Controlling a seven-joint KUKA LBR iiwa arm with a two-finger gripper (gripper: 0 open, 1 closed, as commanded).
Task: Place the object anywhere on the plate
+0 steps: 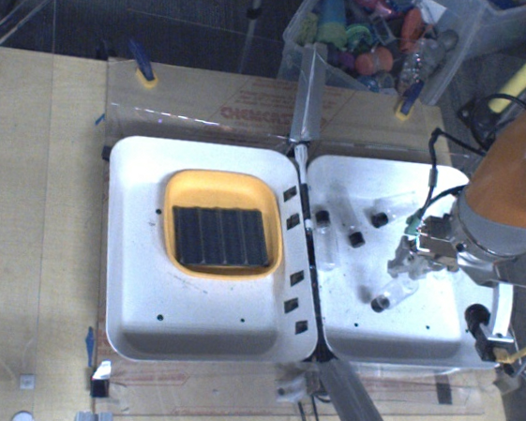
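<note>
Gripper (pixel 411 261) sits low in the right bin (pixel 438 333), arm reaching in from the right. You cannot tell from this angle whether it is spread or closed, and nothing is plainly held.

A clear piece with a dark cap (pixel 387 296) lies on the bin floor just beside the gripper. This is probably the object, since the gripper is stationed over it. Similar small pieces (pixel 354 236) lie nearby.

Plate (pixel 178 191) is in the left bin (pixel 123 283), well apart, with a dark ridged slab (pixel 220 236) covering most of its middle.

Judgement: this is the grasp stage and the transfer is not yet done. Expect the clear, small piece to slip.
</note>
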